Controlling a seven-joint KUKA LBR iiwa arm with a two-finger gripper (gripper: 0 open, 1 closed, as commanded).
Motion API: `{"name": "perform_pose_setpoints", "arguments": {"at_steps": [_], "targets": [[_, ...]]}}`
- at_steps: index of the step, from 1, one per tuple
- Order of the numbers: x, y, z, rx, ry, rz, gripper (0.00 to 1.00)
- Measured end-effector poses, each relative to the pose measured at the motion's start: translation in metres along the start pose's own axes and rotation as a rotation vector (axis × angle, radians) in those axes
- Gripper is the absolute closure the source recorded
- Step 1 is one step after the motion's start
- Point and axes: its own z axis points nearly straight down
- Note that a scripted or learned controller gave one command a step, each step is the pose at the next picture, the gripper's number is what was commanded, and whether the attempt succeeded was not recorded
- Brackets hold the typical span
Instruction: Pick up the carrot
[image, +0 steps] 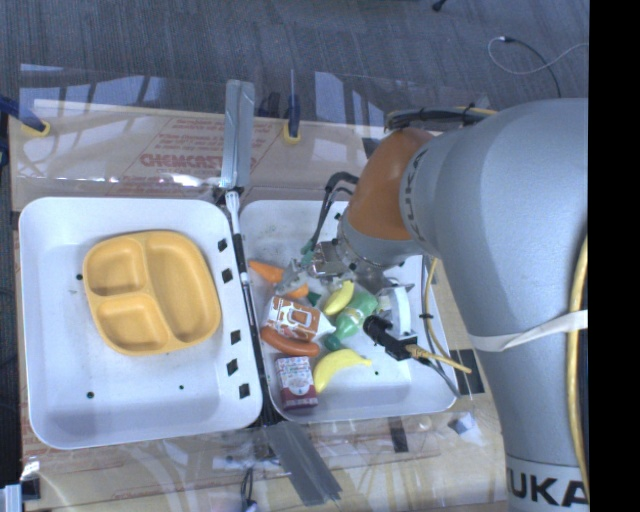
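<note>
The carrot (265, 270), a small orange wedge, lies in the right bin (430, 392) near its left wall, at the upper left of the pile of toy food. My gripper (313, 263) reaches down into the same bin just right of the carrot, a short gap away. Its tip is dark and small against the clutter. Nothing can be seen held in it. The grey arm with its orange band (385, 195) covers the bin's upper right part.
Below the carrot lie an orange-and-white box (292, 318), a sausage (290, 343), a red packet (296, 385), a banana (338, 367), a yellow fruit (340, 297) and a green bottle (355, 315). A yellow divided plate (150, 290) sits in the left bin (50, 400).
</note>
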Motion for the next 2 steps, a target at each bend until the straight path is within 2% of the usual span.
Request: {"name": "perform_pose_setpoints", "arguments": {"at_steps": [1, 2], "targets": [[0.001, 0.000, -0.008, 0.003, 0.001, -0.005, 1.00], [0.058, 0.028, -0.100, -0.002, -0.002, 0.115, 1.00]]}}
